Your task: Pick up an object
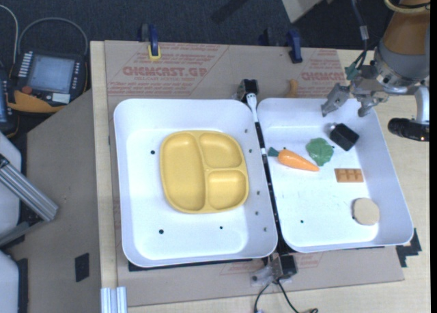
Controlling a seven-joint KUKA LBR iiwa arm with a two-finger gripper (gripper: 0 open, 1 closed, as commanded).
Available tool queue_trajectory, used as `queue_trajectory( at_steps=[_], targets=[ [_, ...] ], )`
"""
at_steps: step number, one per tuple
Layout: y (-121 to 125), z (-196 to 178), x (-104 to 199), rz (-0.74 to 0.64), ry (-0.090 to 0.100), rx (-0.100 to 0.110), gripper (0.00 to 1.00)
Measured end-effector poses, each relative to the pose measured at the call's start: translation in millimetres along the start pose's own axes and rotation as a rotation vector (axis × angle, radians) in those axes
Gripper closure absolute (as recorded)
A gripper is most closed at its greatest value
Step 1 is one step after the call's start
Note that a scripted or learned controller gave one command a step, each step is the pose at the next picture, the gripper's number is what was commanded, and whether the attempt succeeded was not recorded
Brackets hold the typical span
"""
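The two shallow white bins sit side by side on the bench (102, 188), which is topped with brown cardboard printed in red. Both are smooth, glossy plastic with rounded corners. The left bin (136, 223) carries a yellow divided plate (203, 170), a rounded square moulded into three compartments.

The right bin (328, 226) holds five small things. A carrot (295, 160), orange and tapered with a green tip, lies near the bin's centre, pointing toward 4 o'clock. Touching it at 2 o'clock is a bumpy green lump (319, 150), like a leafy vegetable. A flat black block (343, 136) sits tilted at 1 o'clock of that green lump. An orange-brown waffle-like rectangle (349, 175) with a gridded face lies at 4 o'clock of the green lump, and a pale tan round disc (366, 211) rests toward the bin's 5 o'clock corner.

The jaws (349, 102) hang over the far edge of the right bin, the two grey fingers (332, 102) splayed well apart with nothing between them. The black block is the nearest thing, just below the jaws at 6 o'clock; the carrot and green lump lie farther off at 7 o'clock. Nothing lies between the jaws and the block.

Blue clamps (153, 39) grip the bench's far edge, and a handheld control pendant (49, 76) lies off at 9 o'clock.
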State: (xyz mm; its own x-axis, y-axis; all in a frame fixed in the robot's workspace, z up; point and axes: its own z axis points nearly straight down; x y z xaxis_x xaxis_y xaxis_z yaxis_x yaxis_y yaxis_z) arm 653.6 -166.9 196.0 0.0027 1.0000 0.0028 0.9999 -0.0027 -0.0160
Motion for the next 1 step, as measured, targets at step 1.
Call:
queue_trajectory(
  at_steps=[1],
  targets=[
    [3.0,-10.1,0.7,-0.003,-0.003,-0.016,0.0]
  ],
)
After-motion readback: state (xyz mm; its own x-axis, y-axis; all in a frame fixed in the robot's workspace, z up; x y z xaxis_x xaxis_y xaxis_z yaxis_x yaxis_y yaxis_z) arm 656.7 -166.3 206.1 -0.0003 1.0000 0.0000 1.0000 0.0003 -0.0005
